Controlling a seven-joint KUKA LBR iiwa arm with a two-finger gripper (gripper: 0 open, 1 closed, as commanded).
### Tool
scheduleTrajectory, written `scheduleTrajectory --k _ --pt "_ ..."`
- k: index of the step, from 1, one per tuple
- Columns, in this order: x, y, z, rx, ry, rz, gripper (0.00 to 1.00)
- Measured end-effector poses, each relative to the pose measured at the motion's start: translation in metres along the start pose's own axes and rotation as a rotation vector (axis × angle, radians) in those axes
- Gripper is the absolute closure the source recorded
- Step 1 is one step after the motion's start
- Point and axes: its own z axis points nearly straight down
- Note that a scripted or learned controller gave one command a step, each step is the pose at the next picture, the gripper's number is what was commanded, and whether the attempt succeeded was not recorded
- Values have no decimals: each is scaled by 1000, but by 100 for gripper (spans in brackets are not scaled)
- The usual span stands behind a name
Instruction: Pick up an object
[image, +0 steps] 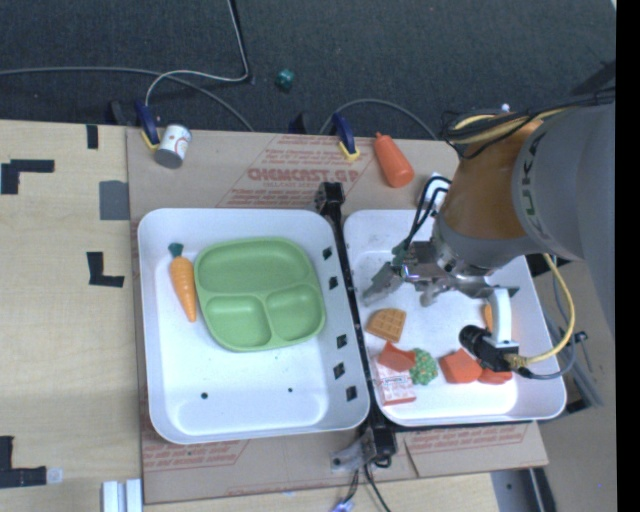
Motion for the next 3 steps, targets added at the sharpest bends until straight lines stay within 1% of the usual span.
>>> scheduleTrajectory --k 1,2,3 --pt "-58 1 57 3 -1 3 0" --pt "-48 16 95 -3 3 0 0" --pt "-49 20 82 -19 -3 1 100"
